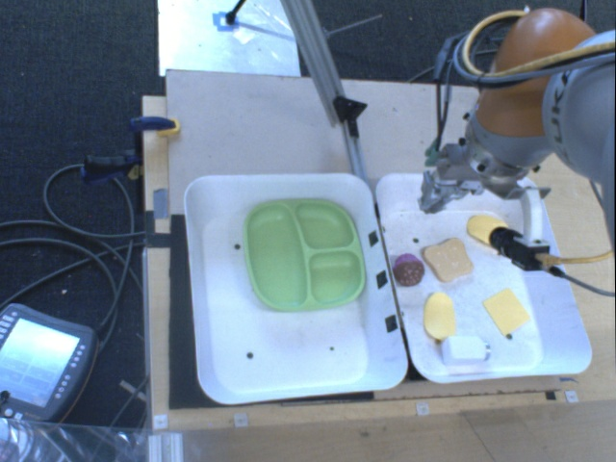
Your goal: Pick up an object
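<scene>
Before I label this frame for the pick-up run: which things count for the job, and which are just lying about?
For the job:
gripper, over the right bin
toast slice
purple round piece
yellow oval piece
cheese square
white block
yellow piece by the black tool

Lying about:
green divided plate in the left bin
blue clamp
handheld controller

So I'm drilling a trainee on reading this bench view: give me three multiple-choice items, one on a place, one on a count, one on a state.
1. Where does the green divided plate lie?
A. left bin
B. right bin
C. bare bench

2. How many compartments has that plate?
A. two
B. three
C. five

3. How does the gripper stand to the toast slice?
A. clamped on it
B. pressing it flat
C. apart from it, above the right bin's far end

Answers:
1 A, it rests in the left bin.
2 B, one long, two small.
3 C, a gap of white floor lies between them.
</scene>
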Controlling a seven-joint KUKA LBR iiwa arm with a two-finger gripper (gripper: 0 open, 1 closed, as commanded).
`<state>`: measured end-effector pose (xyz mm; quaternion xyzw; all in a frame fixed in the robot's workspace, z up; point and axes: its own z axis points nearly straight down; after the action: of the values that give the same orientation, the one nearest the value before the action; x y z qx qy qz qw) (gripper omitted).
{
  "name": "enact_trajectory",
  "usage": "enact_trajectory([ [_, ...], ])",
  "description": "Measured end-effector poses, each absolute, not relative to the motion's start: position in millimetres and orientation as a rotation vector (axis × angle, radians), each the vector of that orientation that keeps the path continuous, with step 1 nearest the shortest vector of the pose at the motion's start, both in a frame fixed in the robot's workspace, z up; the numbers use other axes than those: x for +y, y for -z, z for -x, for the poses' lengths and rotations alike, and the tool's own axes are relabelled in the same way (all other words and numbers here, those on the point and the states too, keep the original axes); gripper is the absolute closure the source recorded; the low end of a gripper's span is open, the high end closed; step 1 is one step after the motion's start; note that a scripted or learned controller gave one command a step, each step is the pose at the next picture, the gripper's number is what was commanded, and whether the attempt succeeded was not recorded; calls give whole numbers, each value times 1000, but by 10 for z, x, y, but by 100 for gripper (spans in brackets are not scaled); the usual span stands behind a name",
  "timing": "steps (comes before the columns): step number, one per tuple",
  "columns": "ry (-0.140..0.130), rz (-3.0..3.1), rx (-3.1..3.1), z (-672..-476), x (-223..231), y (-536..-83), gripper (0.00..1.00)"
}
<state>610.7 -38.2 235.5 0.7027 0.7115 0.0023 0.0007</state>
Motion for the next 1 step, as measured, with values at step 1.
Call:
enact_trajectory([
  [1,-5,-2208,2234,-6178,157,-2287,100],
])
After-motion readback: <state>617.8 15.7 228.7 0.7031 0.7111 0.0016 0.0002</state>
